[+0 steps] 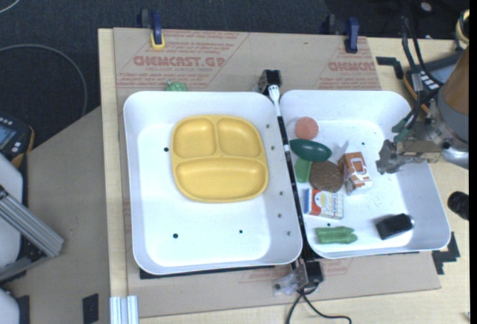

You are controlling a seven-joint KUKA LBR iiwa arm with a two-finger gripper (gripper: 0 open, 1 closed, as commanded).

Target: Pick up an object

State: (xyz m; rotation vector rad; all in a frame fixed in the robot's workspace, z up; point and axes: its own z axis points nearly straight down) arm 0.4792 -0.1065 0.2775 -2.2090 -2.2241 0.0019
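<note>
Over the right bin's (373,103) far right side hangs the tool (389,159), low above the white floor; whether it is spread or closed I cannot tell from this slant, and nothing shows in its grasp. Behind it the grey arm (453,103) runs off the right edge.

Just left of the tool lies a small orange-and-white carton (356,170), tilted, close to it but apart. Against the carton's left sits a round brown patty (326,176), and above that a dark green oval piece (310,150) with a pinkish ball (306,127) beyond it — these crowd the bin's left half. Below the patty rests a flat white packet with red and blue print (326,204), and nearer the front rim a bright green pod-shaped item (335,235). A black block (393,226) lies alone toward the front right corner, below the tool and well apart from the cluster.

The left bin (141,188) holds a yellow divided plate (219,158) in its upper middle. Both bins sit on a brown board (119,77) — clamped at the back by two blue clamps (155,24) — on the surface.
</note>
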